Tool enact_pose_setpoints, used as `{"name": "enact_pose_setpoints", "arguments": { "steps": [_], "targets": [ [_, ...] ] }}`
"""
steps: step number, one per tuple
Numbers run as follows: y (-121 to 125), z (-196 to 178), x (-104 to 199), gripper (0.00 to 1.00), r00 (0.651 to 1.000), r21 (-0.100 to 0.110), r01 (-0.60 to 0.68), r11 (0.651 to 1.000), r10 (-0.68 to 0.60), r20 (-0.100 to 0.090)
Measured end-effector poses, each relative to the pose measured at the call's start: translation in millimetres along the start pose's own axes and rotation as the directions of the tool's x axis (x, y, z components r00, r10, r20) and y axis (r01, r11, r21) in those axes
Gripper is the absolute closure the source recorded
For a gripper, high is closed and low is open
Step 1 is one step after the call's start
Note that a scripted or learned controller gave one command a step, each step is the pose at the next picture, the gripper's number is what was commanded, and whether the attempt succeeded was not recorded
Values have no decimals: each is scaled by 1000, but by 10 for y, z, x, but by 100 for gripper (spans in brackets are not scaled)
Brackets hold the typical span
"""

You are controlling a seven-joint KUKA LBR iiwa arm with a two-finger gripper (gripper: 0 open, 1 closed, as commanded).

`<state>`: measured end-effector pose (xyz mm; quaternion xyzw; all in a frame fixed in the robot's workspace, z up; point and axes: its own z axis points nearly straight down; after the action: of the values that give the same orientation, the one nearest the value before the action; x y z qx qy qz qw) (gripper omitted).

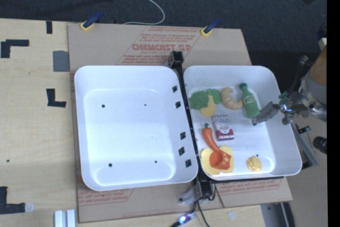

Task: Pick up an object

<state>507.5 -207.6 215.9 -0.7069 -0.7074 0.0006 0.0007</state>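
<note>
Camera view, approach step: gripper [261, 114], finger state indeterminate, holding nothing visibly, at right bin's [284, 167] right rim beside green bottle [248, 100]; next move requires descending onto it.

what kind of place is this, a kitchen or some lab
Most likely a robotics lab, not a kitchen. Two white bins sit on cardboard clamped to a bench, the right one holding toy food such as a green bottle and a carrot, with a gripper reaching in from the right.

Wooden bench [32, 130] under cardboard sheet [159, 48], two white bins [85, 114] atop.
</note>
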Motion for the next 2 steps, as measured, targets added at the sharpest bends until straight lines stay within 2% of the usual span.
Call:
{"name": "enact_pose_setpoints", "arguments": {
  "steps": [1,2],
  "targets": [
    [-195,-3056,-124,0,1000,-19,1,1000,-1,8],
    [-184,-3059,-114,100,1000,-4,1,1000,-1,4]
  ]
}}
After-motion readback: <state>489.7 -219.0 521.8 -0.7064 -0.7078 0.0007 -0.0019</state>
